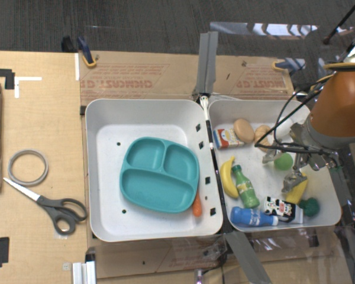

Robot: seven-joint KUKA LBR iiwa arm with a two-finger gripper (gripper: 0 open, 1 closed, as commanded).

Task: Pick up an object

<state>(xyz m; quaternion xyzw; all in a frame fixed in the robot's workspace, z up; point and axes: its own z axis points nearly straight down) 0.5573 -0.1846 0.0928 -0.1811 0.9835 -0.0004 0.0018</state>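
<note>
Green ball (283, 161) in the right bin (328, 222), just beside the gripper (296, 173), toward the bin's middle. Crowded on all sides: yellow piece (300, 188) directly under the gripper, dark green ball (310, 206) and black-and-white carton (280, 207) nearer the front, two tan lumps (244, 130) behind, green bottle (244, 186) and banana (227, 178) further left. Teal plate (160, 174) and carrot (197, 206) well apart in the left bin (100, 158). Cannot tell whether the gripper is open or closed: blurred metal, partly crossed by black cables (284, 120).
</note>
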